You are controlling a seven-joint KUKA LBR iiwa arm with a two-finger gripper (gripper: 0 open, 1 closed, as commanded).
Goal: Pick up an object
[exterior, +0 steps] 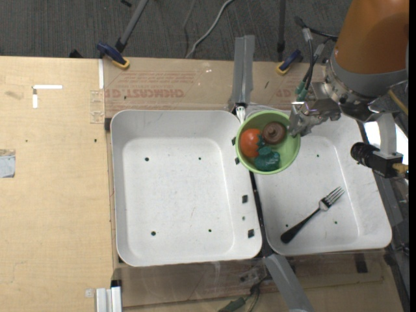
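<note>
Your gripper (304,117) sits at the right rim of the green bowl (285,158), fingers seemingly closed on that rim. The bowl is at the right bin's (364,239) upper-left corner, overlapping the divider, and holds an orange-red ball (249,142), a brown round piece (273,132) and a teal lump (266,157). A black fork (312,214) lies lower in that bin. The left bin (123,174) is beside it.
</note>
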